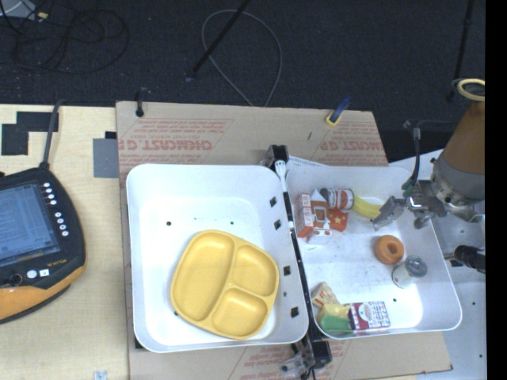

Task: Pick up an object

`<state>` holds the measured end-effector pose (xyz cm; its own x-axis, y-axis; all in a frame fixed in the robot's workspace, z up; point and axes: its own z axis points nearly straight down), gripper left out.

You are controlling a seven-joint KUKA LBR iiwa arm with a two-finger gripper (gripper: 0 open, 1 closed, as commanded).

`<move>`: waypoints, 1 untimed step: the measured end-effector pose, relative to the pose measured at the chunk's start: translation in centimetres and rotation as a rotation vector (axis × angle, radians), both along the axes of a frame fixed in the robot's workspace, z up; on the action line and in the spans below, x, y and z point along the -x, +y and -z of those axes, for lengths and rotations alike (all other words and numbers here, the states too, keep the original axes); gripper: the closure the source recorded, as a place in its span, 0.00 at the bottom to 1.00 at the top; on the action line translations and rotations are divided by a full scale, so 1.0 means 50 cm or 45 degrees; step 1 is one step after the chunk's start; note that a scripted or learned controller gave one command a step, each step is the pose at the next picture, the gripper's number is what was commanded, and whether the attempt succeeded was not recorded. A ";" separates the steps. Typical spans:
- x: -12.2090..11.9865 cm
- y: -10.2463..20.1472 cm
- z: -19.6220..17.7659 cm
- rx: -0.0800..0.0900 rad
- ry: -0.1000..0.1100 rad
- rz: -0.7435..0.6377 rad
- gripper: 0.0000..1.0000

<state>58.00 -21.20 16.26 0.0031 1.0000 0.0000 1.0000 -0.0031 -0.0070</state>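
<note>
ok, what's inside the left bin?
Only the yellow divided plate lies in the left bin, toward its front. Whatever is beneath the plate is covered.

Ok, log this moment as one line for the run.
task: pick up an object | hand: over right bin, above orange ring, nothing visibly held | left bin: yellow divided plate
</note>
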 end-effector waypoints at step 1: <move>0.030 0.018 0.156 -0.003 -0.002 -0.005 0.00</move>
